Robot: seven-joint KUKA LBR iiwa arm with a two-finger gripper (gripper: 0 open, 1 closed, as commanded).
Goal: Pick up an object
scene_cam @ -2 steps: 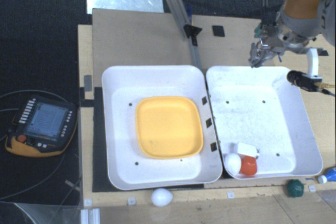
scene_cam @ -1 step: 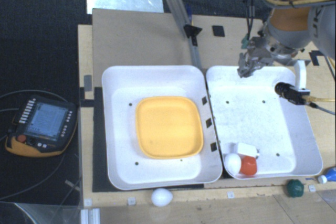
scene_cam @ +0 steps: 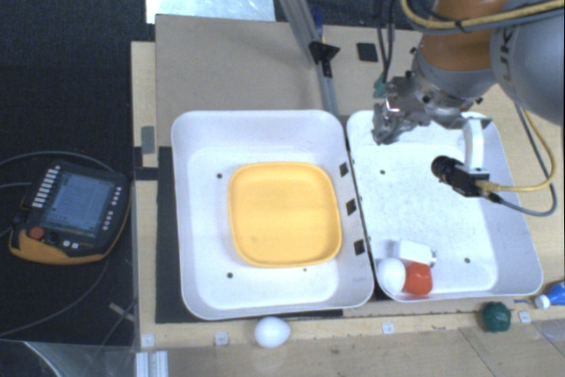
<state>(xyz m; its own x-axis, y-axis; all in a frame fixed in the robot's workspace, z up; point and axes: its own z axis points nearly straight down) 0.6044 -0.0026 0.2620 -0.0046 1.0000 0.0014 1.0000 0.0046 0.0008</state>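
The counter carries two white bins. The left bin holds a yellow plate. Over the right bin's far-left corner hang the jaws, their state unreadable from here. A red-and-white object sits in its near-left corner.

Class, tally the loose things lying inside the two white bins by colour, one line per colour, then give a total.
Yellow: 1, the square plate in the left bin.
White: 2, an egg-shaped ball and a small block in the right bin.
Red-orange: 1, a small object.
Total: 4
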